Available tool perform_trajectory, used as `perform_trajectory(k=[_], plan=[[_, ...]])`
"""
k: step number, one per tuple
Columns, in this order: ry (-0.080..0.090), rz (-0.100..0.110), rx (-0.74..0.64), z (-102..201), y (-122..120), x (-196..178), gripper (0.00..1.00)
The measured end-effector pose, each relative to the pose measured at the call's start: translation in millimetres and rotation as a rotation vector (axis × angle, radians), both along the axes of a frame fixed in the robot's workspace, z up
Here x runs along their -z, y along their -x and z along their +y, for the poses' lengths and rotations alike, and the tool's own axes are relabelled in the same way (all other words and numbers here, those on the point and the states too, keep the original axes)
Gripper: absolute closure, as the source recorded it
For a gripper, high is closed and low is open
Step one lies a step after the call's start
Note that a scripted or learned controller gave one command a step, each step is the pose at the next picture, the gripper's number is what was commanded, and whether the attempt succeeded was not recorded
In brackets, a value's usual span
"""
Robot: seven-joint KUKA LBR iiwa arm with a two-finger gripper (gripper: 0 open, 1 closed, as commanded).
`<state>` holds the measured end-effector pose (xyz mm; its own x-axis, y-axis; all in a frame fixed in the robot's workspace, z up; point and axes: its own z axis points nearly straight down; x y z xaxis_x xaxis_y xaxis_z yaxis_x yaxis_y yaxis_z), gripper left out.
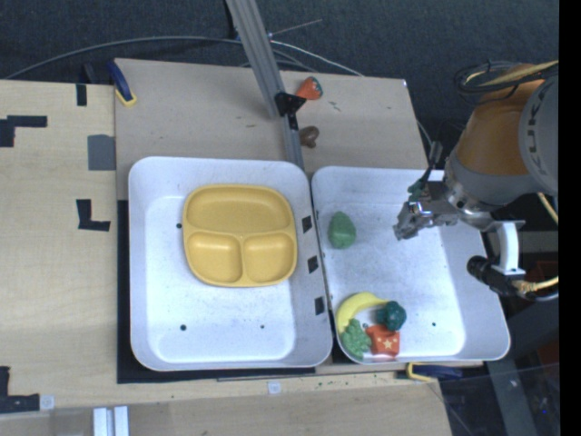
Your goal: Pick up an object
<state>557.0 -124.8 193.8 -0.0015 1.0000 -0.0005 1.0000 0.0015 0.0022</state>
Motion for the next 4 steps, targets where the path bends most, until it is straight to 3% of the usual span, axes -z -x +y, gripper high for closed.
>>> perform_trajectory(k=[1,2,3,4], plan=[[-0.001,0.003,0.0,1,0,-7,1.0],[-0.003,0.004,-0.005,53,-7,-5,1.0],[-0.002,0.002,-0.007,111,-30,-7,1.0],[-0.002,0.002,-0.006,160,-40,-24,1.0]])
